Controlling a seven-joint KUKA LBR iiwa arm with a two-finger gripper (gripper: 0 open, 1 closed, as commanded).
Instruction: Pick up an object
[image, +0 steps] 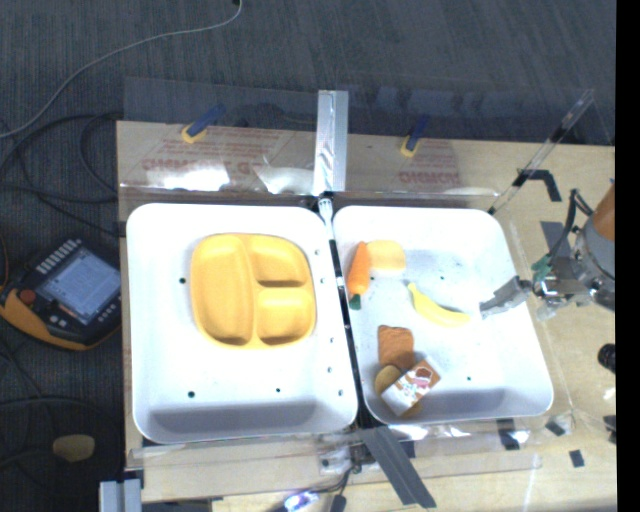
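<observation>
Nearest you, at the right bin's (520, 395) front edge, sit a small carton (411, 388) and a brown piece (395, 345) just behind it, touching. Mid-bin lies the banana (436, 307), open floor around it toward the front right corner. Farther back, the carrot (359, 268) hugs the left wall beside a pale yellow lump (387, 258). The hand (497, 300) pokes over the right rim just beside the banana's tip; you cannot tell how its jaws stand. The left bin (160, 390) carries a yellow divided tray (253, 288), with wide margins on all sides.
</observation>
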